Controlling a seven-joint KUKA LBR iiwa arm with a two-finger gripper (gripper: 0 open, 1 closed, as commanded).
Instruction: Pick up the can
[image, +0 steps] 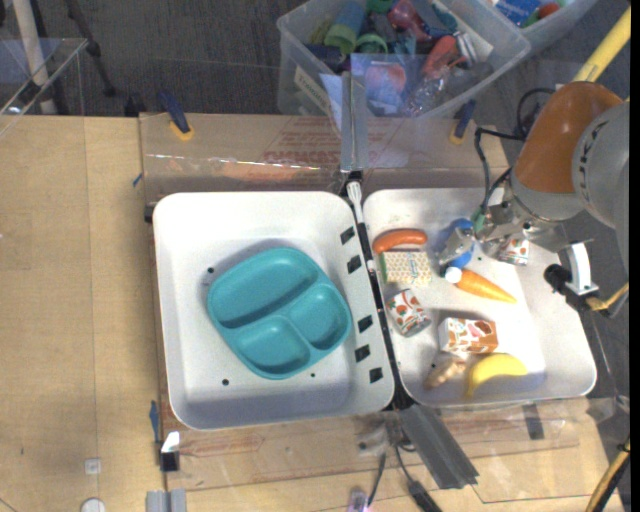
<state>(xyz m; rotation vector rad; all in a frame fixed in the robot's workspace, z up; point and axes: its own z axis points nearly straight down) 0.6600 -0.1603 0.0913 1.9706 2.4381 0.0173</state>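
Whether the gripper (478, 232) grips anything cannot be told as it hangs low over the right bin (570, 350), near its far edge, just beside the can (455, 243). A carrot (484, 285) lies just nearer; the left bin (190, 300) bears a teal tray (277, 311).

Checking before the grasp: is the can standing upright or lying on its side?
Lying on its side, it seems: the can shows its long printed wall in the right bin, apart from the gripper.
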